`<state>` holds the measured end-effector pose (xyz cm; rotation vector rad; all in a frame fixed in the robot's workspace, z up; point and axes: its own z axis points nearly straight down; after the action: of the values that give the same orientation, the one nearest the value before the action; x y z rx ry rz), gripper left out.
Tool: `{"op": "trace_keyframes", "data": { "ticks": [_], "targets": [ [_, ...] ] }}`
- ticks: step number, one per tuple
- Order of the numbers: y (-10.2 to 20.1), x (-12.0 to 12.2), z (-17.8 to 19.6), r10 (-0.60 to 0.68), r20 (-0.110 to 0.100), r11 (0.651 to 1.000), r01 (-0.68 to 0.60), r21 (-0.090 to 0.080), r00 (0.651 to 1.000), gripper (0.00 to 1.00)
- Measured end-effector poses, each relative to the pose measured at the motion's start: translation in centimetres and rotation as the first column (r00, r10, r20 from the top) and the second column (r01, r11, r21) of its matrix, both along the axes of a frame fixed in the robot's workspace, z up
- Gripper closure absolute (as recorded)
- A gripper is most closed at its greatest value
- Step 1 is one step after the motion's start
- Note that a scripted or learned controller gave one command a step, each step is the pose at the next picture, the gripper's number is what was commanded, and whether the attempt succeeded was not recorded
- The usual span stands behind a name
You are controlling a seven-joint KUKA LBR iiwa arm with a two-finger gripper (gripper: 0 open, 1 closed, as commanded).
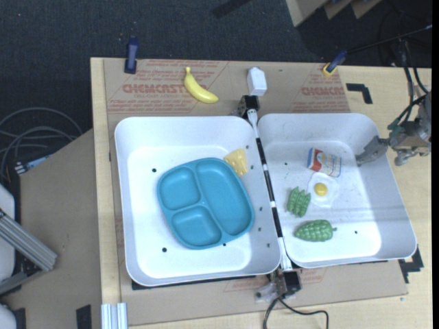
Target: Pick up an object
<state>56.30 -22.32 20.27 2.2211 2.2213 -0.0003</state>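
Observation:
The right bin [384,204] holds a small red, white and blue carton [323,162], a toy fried egg [322,189], a green leafy piece [298,201] and a bumpy green vegetable [314,231]. My gripper [385,151] hangs over the bin's far right rim, right of the carton and apart from every object. Nothing shows in its grasp.
In the left bin [137,149] lie a blue divided plate [204,201] and, at the plate's upper right, a yellow cheese wedge [236,160]. A toy banana [199,88] and a white block [256,80] rest on the bench behind the bins. Cables hang at the right edge.

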Motion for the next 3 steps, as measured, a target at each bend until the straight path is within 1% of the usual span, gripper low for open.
{"op": "trace_keyframes", "data": {
  "ticks": [1, 2, 3],
  "targets": [
    [7.4, 2.5, -11.4, 0.001, -0.004, 1.000, -0.001, 0.003, 1.000, 0.00],
    [9.8, 9.4, -11.8, 0.002, 0.001, 1.000, -0.002, 0.000, 1.000, 0.00],
    [11.0, 8.5, -11.8, 0.001, -0.002, 1.000, -0.001, 0.001, 1.000, 0.00]
  ]
}}
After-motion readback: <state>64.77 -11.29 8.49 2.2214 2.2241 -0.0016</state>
